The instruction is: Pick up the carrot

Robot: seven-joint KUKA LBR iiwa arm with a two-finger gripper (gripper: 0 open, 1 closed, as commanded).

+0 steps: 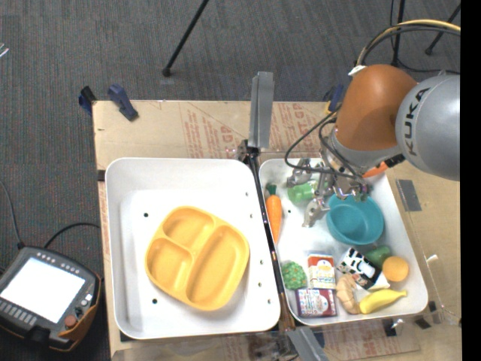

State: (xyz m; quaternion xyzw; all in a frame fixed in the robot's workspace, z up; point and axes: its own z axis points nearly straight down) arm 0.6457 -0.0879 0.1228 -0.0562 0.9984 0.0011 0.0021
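Over the right bin (402, 235) I have the gripper (323, 201) hanging low beside the teal bowl (355, 222), jaws parted and holding nothing. To its left in view, well apart, the carrot (273, 213) lies against the bin's left wall, long axis running up-down, leafy end farthest from me. "KUKA" reads on the grey arm (436, 126).

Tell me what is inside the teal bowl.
The part of the teal bowl that shows holds only its own bare teal inside. The gripper and the arm's wrist overhang its upper left rim, so that corner is hidden.
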